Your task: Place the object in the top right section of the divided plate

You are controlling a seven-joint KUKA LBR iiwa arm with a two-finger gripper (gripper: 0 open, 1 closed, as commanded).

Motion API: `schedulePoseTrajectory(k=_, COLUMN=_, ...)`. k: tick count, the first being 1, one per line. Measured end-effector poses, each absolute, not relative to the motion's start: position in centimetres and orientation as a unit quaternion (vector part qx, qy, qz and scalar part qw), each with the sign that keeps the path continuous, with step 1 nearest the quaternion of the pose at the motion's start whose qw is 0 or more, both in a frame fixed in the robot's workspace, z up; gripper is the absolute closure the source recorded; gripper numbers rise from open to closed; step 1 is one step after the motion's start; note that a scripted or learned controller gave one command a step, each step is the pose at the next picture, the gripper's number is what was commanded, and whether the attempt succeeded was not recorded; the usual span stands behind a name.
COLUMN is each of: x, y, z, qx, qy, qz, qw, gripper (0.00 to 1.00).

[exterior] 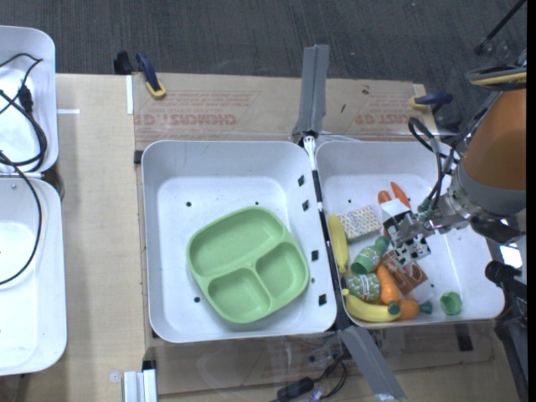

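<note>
Green divided plate (247, 264) lies unobstructed; toys (377, 279) crowd the right bin (469, 308).

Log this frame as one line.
phase: over right bin pile | gripper: above toys, grasp unclear | plate: in left bin, nothing on it | placed: no

A pale wooden worktop (96, 224) is seen from above. Two shallow white bins are set side by side on it, the left bin (159, 249) and the right bin (477, 296) touching along their shared wall. A brown cardboard sheet (226, 111) is laid along the far edge, clamped near its corners by a blue clamp (149, 74) and another blue clamp (431, 100).
</note>
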State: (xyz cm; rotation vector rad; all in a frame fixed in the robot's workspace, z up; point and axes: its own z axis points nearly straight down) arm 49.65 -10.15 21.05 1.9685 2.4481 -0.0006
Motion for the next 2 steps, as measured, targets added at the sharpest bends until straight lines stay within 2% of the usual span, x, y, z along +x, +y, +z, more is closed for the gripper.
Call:
schedulePoseTrajectory(k=1, x=54.3, y=-4.1, z=31.3, qx=0.624, qy=0.781, qz=-0.0015, qw=0.000, gripper=1.00)
schedulePoseTrajectory(k=2, x=53.3, y=-5.0, z=35.4, qx=0.636, qy=0.772, qz=-0.0014, qw=0.000, gripper=1.00)
